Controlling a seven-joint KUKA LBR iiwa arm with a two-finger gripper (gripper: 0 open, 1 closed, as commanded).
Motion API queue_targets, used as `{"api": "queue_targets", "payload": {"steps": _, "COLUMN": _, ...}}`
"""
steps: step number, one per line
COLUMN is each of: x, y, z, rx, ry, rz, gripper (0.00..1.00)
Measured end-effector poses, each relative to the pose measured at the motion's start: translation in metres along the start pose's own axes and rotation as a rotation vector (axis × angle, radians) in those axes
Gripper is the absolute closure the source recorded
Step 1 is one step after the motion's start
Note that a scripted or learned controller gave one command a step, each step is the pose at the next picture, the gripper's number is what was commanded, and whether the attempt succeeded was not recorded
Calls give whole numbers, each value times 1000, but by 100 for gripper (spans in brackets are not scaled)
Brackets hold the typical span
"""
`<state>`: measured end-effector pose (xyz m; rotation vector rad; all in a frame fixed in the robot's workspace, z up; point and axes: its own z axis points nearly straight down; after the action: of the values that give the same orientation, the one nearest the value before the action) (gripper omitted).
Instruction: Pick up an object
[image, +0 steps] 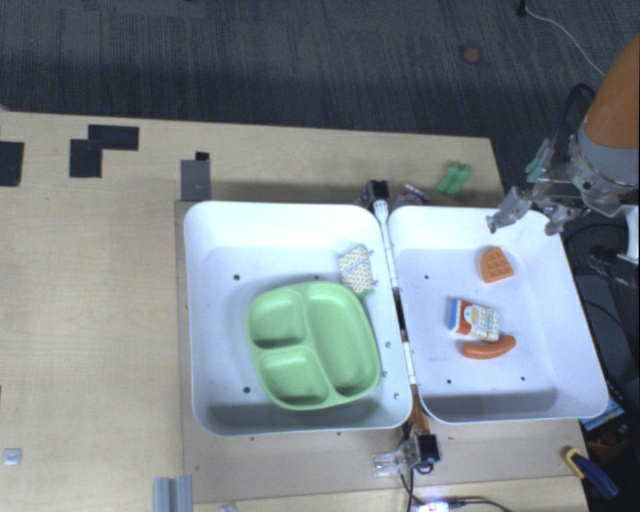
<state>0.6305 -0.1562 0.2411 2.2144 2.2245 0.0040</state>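
In the right bin lie an orange waffle-shaped toy, a small blue-and-white carton and a red-orange sausage just in front of the carton. The left bin holds a green divided plate and a small patterned cream piece by the plate's far right corner. My gripper hovers over the right bin's far edge, up and to the right of the waffle toy. It is open and nothing sits between its fingers.
A green item lies on the bench behind the right bin. A black fixture sits at the far end of the wall between the bins. Cables and connectors crowd the front edge.
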Motion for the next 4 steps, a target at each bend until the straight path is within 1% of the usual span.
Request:
{"api": "queue_targets", "payload": {"steps": 1, "x": 1, "y": 4, "z": 142, "rx": -9, "ry": -3, "rz": 1, "gripper": 0}}
{"api": "queue_targets", "payload": {"steps": 2, "x": 0, "y": 6, "z": 130, "rx": -16, "ry": -6, "rz": 1, "gripper": 100}}
{"api": "queue_targets", "payload": {"steps": 3, "x": 0, "y": 6, "z": 130, "rx": -15, "ry": -5, "rz": 1, "gripper": 0}}
{"api": "queue_targets", "payload": {"steps": 4, "x": 1, "y": 8, "z": 119, "rx": -20, "ry": -6, "rz": -1, "gripper": 100}}
